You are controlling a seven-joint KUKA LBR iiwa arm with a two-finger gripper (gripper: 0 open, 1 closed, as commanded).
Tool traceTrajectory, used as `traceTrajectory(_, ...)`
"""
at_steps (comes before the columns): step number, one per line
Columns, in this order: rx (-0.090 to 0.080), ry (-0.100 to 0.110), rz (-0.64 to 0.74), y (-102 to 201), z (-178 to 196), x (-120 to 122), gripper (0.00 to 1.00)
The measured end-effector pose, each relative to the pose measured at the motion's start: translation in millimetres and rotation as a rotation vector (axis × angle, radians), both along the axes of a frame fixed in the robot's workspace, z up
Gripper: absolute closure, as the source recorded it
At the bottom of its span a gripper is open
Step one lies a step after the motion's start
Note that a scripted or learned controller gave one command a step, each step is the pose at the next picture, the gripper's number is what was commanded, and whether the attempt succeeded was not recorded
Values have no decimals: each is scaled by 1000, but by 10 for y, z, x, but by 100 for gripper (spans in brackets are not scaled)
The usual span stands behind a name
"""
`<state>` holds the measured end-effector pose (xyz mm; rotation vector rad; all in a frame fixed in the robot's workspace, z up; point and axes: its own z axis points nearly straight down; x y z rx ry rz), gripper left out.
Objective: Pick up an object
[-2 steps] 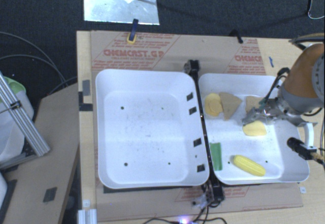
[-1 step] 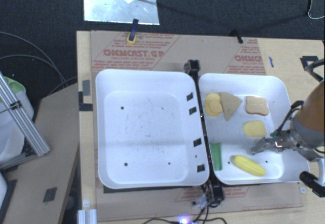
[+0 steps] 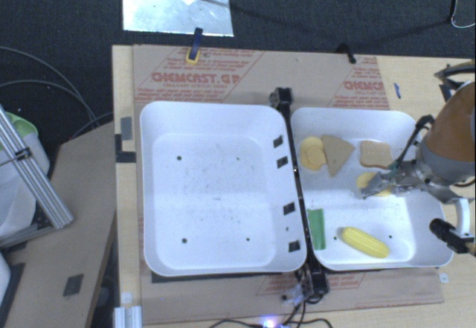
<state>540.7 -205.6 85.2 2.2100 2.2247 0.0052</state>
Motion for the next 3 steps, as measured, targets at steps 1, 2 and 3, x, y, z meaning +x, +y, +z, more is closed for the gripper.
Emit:
traceTrajectory(1,7,8,3,802,-15,-317,0)
traceTrajectory(2,5,-8,9,1646,1057,47,0)
traceTrajectory(3,0,8,-14,721,-52,-203,0)
